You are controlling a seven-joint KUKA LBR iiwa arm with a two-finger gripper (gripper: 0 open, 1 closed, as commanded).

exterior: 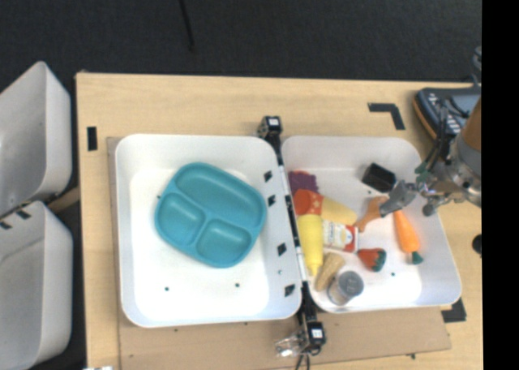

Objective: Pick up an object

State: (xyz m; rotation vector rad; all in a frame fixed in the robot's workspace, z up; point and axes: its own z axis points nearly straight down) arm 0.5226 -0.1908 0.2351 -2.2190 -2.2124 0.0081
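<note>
The right bin [434, 275] holds a pile of toy food. An orange carrot [407, 234] lies near its right wall, a black block [378, 176] sits toward the back, and a strawberry [373, 258] is in the middle. Along the left wall lie a yellow bottle [310, 240], a red-and-white packet [339, 235], a purple piece [302, 180] and a grey can [349, 286]. My gripper [413, 200] reaches in from the right, open, just behind the carrot's upper end. One grey finger [399, 195] sits beside a small orange-tan piece [371, 214]. Nothing is between the fingers.
The left bin [138, 279] holds a teal divided plate [211, 214]. A ridge with black clips [280, 206] separates the bins. Dark equipment [442, 113] stands at the bench's back right corner.
</note>
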